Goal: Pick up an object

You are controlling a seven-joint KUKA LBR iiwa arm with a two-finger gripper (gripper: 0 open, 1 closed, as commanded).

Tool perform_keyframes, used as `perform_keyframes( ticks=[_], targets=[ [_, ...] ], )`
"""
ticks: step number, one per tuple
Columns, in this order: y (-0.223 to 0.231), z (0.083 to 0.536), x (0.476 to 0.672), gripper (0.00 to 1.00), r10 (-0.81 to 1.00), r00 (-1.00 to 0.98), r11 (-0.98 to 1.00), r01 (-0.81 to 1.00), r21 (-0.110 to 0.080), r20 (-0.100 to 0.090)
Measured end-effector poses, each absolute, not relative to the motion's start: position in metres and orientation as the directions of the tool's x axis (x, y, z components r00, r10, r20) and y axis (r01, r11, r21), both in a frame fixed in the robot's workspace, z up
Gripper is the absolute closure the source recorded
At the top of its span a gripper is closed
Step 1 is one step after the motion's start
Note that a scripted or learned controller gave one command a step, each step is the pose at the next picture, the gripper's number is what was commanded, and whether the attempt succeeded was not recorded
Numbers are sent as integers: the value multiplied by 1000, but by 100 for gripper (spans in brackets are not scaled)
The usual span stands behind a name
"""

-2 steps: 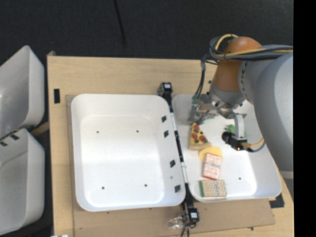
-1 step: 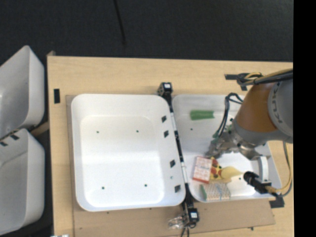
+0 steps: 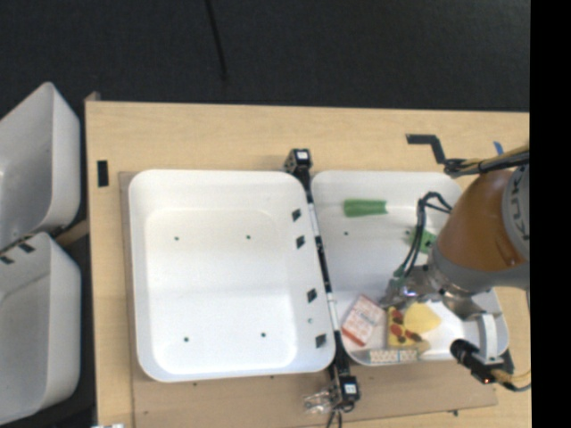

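The arm, with its orange band (image 3: 477, 226), hangs over the right bin (image 3: 375, 190) and covers much of it. My gripper (image 3: 403, 294) is low over the bin's near part, just above a yellow block (image 3: 426, 319) and a small red and yellow item (image 3: 397, 326). A red and white packet (image 3: 361, 319) lies to their left, close to the divider. A green cylinder (image 3: 365, 208) rests near the bin's far edge, apart from the gripper. The arm's body hides the fingers.
The left bin (image 3: 223, 275) is a wide white tray beside the right one, split off by a rail with black clips (image 3: 314, 257). White containers (image 3: 31, 239) stand off the bench's left side. Cables (image 3: 419, 230) run along the arm.
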State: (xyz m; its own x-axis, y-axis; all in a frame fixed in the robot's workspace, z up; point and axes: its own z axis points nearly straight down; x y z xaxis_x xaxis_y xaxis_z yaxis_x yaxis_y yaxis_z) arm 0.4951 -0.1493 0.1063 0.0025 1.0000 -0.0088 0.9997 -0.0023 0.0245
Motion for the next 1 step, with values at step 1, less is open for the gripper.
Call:
perform_keyframes(
  ticks=[1],
  targets=[
    [-141,172,521,100,1000,-4,4,1000,11,-3]
  ],
)
